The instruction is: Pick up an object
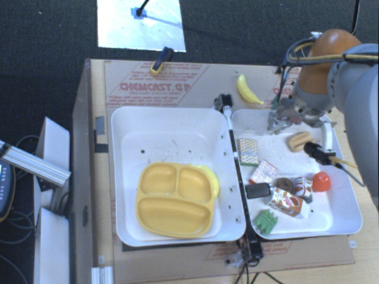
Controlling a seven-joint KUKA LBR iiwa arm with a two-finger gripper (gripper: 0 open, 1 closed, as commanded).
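My gripper (pixel 277 123) hangs low over the far left corner of the right bin (pixel 349 218), with nothing visibly in it. A tan bread roll (pixel 299 139) lies just right of it, apart from it. Nearer the camera lie a checkered packet (pixel 249 151), a red-and-white packet (pixel 263 171), a black block (pixel 257 190), a brown doughnut (pixel 285 184), a small can (pixel 302 187), a red tomato (pixel 321 181), a printed pouch (pixel 286 202) and a green toy (pixel 266 220).
The left bin (pixel 127 135) holds a yellow divided plate (pixel 176 199). A banana (pixel 249 91) lies on the bench behind the right bin. A slim white-handled tool (pixel 228 118) lies along the rims between the bins. A yellow-and-black item (pixel 161 60) sits at the bench's far edge.
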